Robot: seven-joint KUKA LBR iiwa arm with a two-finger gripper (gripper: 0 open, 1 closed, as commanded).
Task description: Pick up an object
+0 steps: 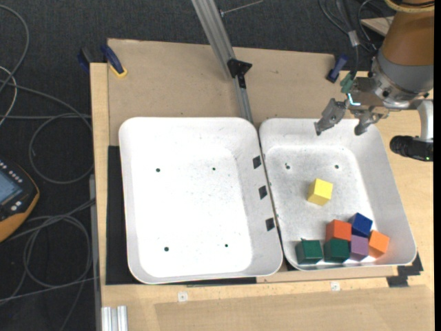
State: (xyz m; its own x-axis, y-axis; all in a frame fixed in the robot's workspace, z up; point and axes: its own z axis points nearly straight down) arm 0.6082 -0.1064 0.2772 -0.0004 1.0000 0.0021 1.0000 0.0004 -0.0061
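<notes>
step: approach, nothing grasped yet; my read is the pick hasn't started
pincer: pincer (348, 119) hangs over the far edge of the right bin (393, 185), fingers spread apart, nothing between them
arm: grey with orange band, comes in over the tabletop's (172, 81) far right corner
target candidates: all in the right bin; yellow cube (320, 191) sits alone near the bin's middle, well apart from the rest
cluster: other cubes packed along the bin's near edge toward its near right corner, mostly touching each other
count, yellow: 1
count, green: 2, dark green cubes (322, 251) side by side on the near edge
count, orange: 2, one orange cube (337, 229) behind the greens, one (379, 241) at the right end of the cluster
count, blue: 1, blue cube (362, 223) at the back of the cluster
count, purple: 1, purple cube (360, 245) between the green and the right orange
count, total: 7 cubes
left bin: left bin (138, 185) holds no cubes
next move: yellow looks like the easiest pick, free on all sides; needs travel toward the near edge, line up above it, then descend with fingers straddling it
risk: cluster cubes are too tight for fingers to slip between, likely push instead of grip
</notes>
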